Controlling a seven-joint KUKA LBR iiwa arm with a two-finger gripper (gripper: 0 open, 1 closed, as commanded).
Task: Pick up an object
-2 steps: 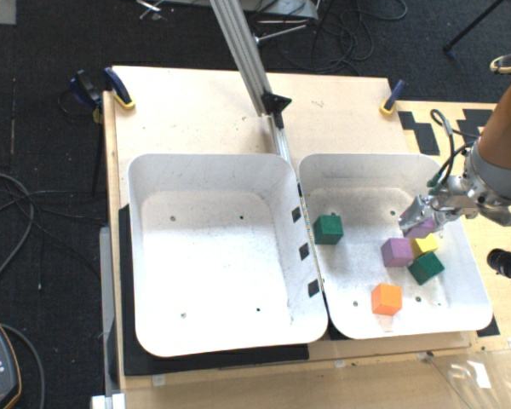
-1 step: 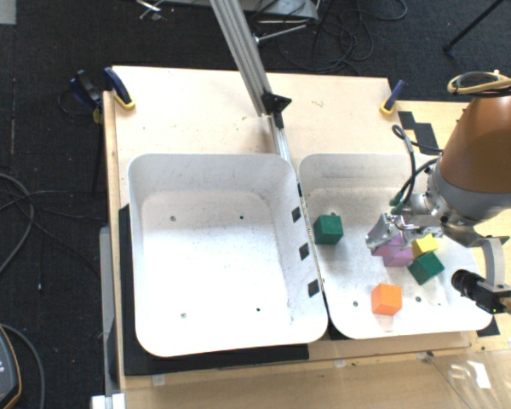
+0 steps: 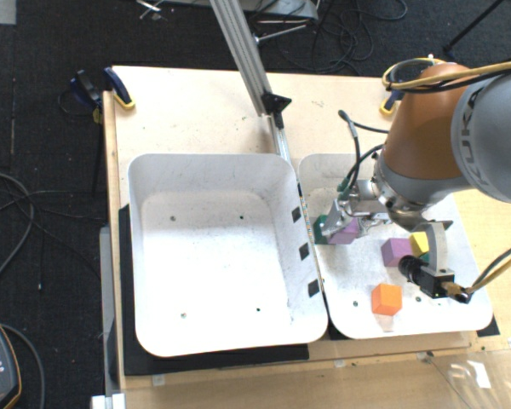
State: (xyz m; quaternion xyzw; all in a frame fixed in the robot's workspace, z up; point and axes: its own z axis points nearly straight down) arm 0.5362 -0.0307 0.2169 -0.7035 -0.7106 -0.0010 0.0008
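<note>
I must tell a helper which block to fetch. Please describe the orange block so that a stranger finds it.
Look at the right bin. Near its front edge lies the orange block, alone. The purple block and yellow block sit farther back, close together.

A pale wooden bench [image 3: 196,113] stands on a dark, speckled carpet floor [image 3: 43,24]. Black cables [image 3: 8,203] loop over the carpet beyond the bench's left edge, and more cables [image 3: 366,7] lie tangled past its far edge. A slanted aluminium rail [image 3: 238,41] crosses the far edge and reaches toward the middle of the bench. A yellow-and-black clamp [image 3: 111,88] grips the far left corner, and another yellow clamp [image 3: 392,105] sits at the far edge toward the right. Metal stand legs [image 3: 264,7] rest on the carpet beyond the bench. The light is even and soft.
</note>
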